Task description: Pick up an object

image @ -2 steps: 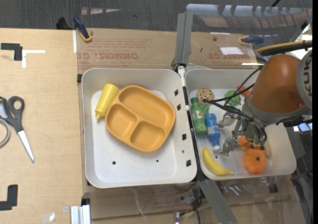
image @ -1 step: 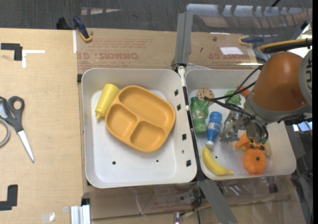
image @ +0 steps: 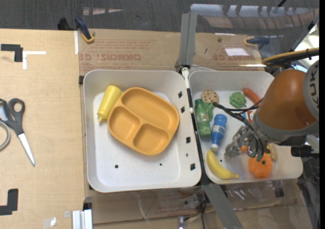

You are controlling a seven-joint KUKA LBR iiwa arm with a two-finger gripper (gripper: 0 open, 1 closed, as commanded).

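The hand hangs low in the right bin, just left of the pumpkin; its grip I cannot tell. The pumpkin looks light, hard and rounded, likely slippery; pinch across its middle.

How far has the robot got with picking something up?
Done: the arm has reached into the right bin. In hand: nothing I can see; the hand is low among the toys, beside the orange pumpkin and the banana. Left: gripping and lifting one.
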